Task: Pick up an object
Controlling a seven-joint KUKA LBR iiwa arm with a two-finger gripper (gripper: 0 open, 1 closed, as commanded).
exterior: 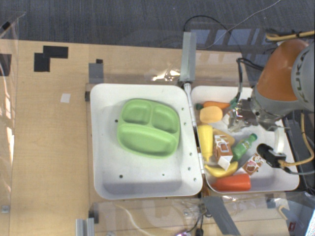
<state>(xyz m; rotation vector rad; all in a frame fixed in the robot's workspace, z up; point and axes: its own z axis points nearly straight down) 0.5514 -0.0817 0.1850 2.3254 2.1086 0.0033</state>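
Observation:
The right bin (290,183) holds several toy foods. An orange carrot (215,104) and a yellow-orange round piece (211,114) lie at its far left. A yellow block (204,138), a banana (221,170), a small juice carton (223,150), a green bottle (243,147), a red-brown carton (252,164) and a red-orange piece (232,182) fill the near part. My gripper (237,118) hangs low over the bin's middle, just right of the round piece and above the green bottle. Nothing is visibly held.
The left bin (106,181) carries a green divided plate (147,127). A metal post (187,58) stands behind the divider between the bins. The grey and orange arm (283,82) covers the right bin's far right corner, with cables trailing there.

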